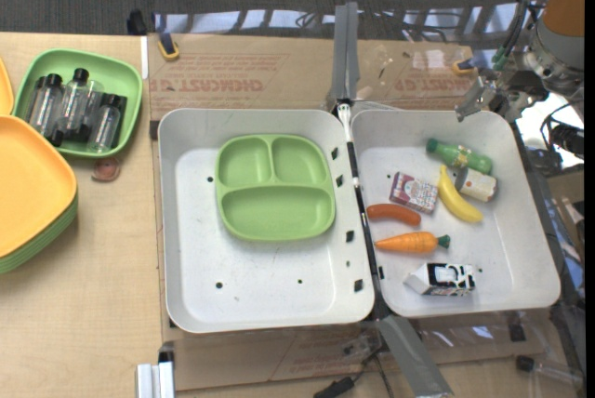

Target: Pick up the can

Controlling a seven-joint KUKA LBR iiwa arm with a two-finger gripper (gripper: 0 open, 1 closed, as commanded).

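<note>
The right bin (pixel 530 266) holds a small red and white item (pixel 414 192) lying near its middle; it looks like the can, though its shape is hard to make out. My gripper (pixel 482 97) hangs over the bin's far edge, up and to the right of that item and well apart from it. The grey arm with its orange band (pixel 564 7) comes in from the upper right. Nothing shows in the gripper.
Around the can lie a green bottle (pixel 457 152), a banana (pixel 458 198), a white block (pixel 477 187), a sausage (pixel 393 215), a carrot (pixel 409 243) and a black-and-white carton (pixel 443 278). The left bin (pixel 186 285) holds a green divided plate (pixel 275 186).
</note>
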